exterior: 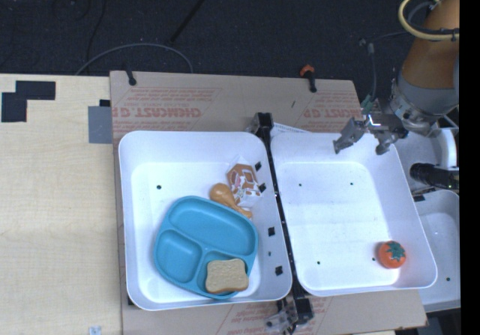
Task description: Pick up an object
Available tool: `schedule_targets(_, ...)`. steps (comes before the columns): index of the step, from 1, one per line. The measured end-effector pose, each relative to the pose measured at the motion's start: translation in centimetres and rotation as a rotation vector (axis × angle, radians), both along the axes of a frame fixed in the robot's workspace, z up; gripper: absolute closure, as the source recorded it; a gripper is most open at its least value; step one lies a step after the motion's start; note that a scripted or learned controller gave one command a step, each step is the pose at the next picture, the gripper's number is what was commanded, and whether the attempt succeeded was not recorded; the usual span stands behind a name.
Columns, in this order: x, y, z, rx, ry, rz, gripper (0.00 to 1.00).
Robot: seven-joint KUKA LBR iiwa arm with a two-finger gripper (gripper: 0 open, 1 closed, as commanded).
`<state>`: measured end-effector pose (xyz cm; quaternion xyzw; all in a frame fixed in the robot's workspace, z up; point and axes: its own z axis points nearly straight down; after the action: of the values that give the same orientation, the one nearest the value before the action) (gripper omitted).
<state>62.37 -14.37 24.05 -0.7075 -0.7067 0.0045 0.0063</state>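
My claw (pixel 365 136) hangs over the back rim of the right bin (pixel 352 176), near its far right corner; fingers splayed apart, nothing between them; released, then.

Likeliest target: the small orange ball-like toy (pixel 391 254) with a green top, alone in the right bin's near right corner, just beside the wall; well apart from my claw, which sits at the opposite end of the same bin.

Handling, my guess only: looks like a light toy fruit, probably soft plastic or foam; round, so it will roll if I nudge it off-centre; surface looks smooth, maybe slippery; not fragile. Best hold: straight down, fingers straddling its widest part, closing across the middle; align the fingers so neither lands on the bin wall, since the wall crowds one side.

Left bin (pixel 142 176) alternatives are worse: blue divided tray (pixel 196 240) is wide, stiff and flat, only the rim is grabbable; tan bread-like slice (pixel 226 275) lies in a tray compartment, low profile; yellowish-brown piece (pixel 225 195) and a crumpled orange-white wrapper (pixel 244 178) touch each other by the tray's far edge; cluttered, wrapper thin and flimsy.
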Motion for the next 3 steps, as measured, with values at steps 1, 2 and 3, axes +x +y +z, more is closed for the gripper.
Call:
schedule_targets(1,0.2,0.0,0.7,-0.002,-0.012,0.002,0.00)
schedule_targets(2,0.6,0.2,-3.7,-0.002,-0.009,0.002,0.00)
schedule_targets(3,-0.5,0.3,-8.9,-0.001,-0.007,0.001,0.00)
